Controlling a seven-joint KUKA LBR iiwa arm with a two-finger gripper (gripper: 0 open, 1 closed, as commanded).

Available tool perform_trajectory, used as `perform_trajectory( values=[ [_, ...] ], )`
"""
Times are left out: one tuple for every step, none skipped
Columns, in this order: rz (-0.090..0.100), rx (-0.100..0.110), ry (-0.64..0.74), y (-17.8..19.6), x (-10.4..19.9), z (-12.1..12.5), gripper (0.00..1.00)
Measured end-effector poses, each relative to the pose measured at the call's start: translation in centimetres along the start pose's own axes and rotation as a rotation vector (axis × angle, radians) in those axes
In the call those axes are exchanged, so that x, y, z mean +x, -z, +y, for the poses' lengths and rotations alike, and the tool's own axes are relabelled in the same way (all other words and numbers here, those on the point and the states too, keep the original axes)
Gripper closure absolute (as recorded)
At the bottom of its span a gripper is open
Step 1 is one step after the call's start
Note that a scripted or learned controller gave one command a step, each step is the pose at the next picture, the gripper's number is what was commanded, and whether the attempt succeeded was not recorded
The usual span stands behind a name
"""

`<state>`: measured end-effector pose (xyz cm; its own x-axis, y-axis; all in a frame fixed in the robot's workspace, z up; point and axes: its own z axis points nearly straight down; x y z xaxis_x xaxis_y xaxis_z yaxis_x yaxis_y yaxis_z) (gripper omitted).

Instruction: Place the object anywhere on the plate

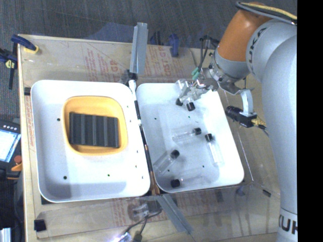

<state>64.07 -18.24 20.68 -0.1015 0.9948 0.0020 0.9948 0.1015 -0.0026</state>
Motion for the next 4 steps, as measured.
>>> perform_trajectory(
  values=[
    [0.000, -0.001, 0.065, -0.3, 5.8, 2.2, 1.00],
    [-0.002, -0.002, 0.220, 7.2, 10.3, 2.7, 1.00],
    [-0.002, 0.002, 0.401, 1.0, 14.6, 1.6, 1.00],
    [-0.001, 0.002, 0.652, -1.5, 15.9, -0.9, 1.00]
  ],
)
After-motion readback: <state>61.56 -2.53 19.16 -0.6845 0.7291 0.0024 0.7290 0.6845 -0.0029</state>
